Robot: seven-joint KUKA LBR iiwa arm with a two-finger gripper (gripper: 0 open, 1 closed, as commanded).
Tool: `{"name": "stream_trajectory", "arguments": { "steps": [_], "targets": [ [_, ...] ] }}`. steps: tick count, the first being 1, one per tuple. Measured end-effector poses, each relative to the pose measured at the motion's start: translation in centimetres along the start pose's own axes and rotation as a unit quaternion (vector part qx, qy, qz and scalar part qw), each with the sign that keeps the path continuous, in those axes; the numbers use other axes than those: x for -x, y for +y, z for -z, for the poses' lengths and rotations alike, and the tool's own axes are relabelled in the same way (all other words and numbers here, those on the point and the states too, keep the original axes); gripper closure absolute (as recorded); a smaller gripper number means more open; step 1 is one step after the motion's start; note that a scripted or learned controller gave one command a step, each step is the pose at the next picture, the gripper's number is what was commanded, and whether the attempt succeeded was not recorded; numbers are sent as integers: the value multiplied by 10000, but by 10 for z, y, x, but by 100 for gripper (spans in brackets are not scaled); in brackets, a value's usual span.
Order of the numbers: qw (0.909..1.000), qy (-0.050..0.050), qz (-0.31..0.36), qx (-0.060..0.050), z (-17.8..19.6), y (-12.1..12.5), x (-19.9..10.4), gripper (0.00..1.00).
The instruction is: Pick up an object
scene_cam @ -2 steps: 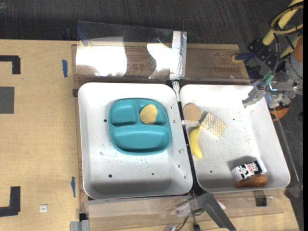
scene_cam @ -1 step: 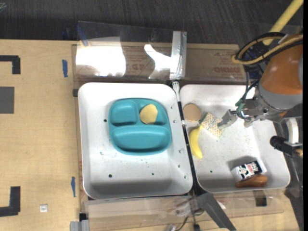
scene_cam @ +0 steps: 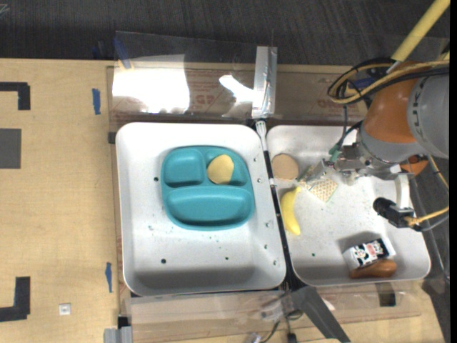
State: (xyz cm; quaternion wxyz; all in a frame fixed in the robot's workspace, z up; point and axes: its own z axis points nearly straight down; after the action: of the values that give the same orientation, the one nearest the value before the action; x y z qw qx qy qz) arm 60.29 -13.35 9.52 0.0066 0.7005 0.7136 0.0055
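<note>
A: Which step is it now, do you think?

B: The approach, I judge. The arm (scene_cam: pixel 400 113) reaches into the right bin (scene_cam: pixel 421 263), and the gripper (scene_cam: pixel 330 168) hangs low over its far part, just right of the banana (scene_cam: pixel 290 211) and a little beyond it.

A: Does it hold something already?

B: I cannot tell — the wrist covers the tips, so how far they stand apart is hidden. Nothing is seen gripped. A pale dotted piece (scene_cam: pixel 323 188) lies just below the gripper, close right of the banana's upper end; if they touch, I cannot say.

A: What can be picked?

B: Several things. The banana lies along the left wall of that bin. A round tan thing (scene_cam: pixel 285 166) sits just beyond the banana. A small carton (scene_cam: pixel 370 251) and an orange-brown thing (scene_cam: pixel 377 268) touching it are well to the right of the banana, at the near side.

A: And the left bin (scene_cam: pixel 136 263)?

B: Left of the banana, a teal tray (scene_cam: pixel 203 206) with a yellow ball (scene_cam: pixel 220 168) inside — not near the gripper.

A: So the next move?

B: Probably to come straight down on the dotted piece or the banana, tips on both sides, then close and lift. The dotted piece looks flat, so it may slip.
</note>
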Motion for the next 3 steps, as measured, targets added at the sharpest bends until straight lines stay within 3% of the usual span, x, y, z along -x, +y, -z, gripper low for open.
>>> {"name": "stream_trajectory", "arguments": {
  "steps": [1,2,3],
  "targets": [
    [9999,-14,126,5,-1,5,-19,0],
    [9995,1,319,-3,-1,9,-16,0],
    [9923,4,1239,-53,34,41,15,0]
  ]
}}
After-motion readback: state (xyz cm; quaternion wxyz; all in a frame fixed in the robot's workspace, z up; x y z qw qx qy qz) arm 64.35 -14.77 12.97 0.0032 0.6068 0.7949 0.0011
